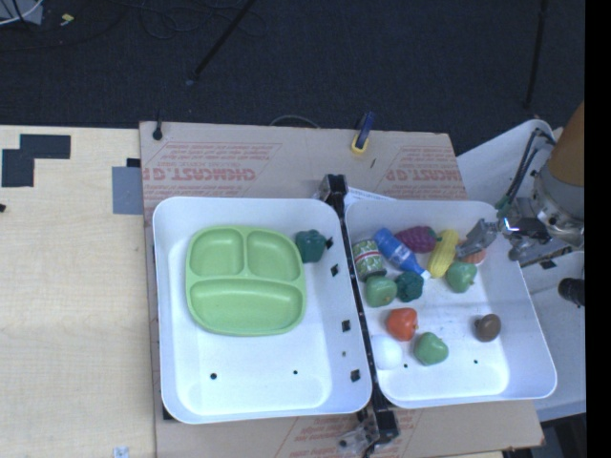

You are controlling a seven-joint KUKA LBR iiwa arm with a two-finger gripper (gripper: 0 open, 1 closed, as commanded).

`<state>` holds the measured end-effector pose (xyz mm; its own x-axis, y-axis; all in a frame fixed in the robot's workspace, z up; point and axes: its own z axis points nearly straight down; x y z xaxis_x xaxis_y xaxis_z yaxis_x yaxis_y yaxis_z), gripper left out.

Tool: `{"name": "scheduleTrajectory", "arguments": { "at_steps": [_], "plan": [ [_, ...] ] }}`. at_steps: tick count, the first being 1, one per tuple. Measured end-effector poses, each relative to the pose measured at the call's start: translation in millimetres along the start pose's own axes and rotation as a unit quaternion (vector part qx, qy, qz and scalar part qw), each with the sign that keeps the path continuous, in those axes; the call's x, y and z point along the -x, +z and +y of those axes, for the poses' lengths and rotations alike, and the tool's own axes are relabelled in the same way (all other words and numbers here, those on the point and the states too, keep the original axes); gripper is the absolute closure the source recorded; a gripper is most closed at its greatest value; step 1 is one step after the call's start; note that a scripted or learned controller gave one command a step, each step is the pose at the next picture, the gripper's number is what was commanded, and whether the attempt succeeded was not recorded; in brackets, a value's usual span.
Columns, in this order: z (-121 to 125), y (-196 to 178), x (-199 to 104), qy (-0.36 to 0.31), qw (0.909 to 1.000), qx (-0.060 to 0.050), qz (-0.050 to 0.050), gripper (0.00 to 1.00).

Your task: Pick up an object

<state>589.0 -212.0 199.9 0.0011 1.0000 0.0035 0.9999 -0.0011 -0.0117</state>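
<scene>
While I hang over the right bin point(535, 370), my gripper point(484, 239) sits at that bin's far right side, fingers spread apart with nothing between them, tips just above a small orange-red piece point(474, 253) next to the yellow corn point(444, 252).

Everything below is placed relative to the right bin, near edge first.

- Near part: green pepper point(431, 348), left of centre. Brown ball point(487, 327) to its right, well apart.
- Slightly farther in: red tomato point(402, 322), just up-left of the green pepper.
- Middle: green lump point(380, 290) at the left side, dark teal piece point(410, 285) touching it on the right. Another green piece point(461, 277) toward the right, just below the corn.
- Far part: small can point(367, 254) by the left wall, blue bottle point(393, 248) beside it lying tilted, purple piece point(416, 238) beyond that, then the corn.

Left of the right bin: second white bin point(191, 380), holding a green divided plate point(245, 281) in its far half. Dark green toy point(310, 245) just off the plate's far right corner, touching or nearly so, can't tell.

Beyond both bins: cardboard sheet point(220, 165) under them, yellow-and-blue clip point(362, 135) at its far edge.
</scene>
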Motion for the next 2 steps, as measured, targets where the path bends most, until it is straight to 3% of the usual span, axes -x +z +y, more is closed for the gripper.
{"name": "scheduleTrajectory", "arguments": {
  "at_steps": [1,2],
  "plan": [
    [2.6,-5.9,0.6,-0.001,1.0,0.006,-0.002,0.0],
    [-1.3,43.1,-8.2,0.0,1.0,0.003,-0.001,0.0]
  ]
}}
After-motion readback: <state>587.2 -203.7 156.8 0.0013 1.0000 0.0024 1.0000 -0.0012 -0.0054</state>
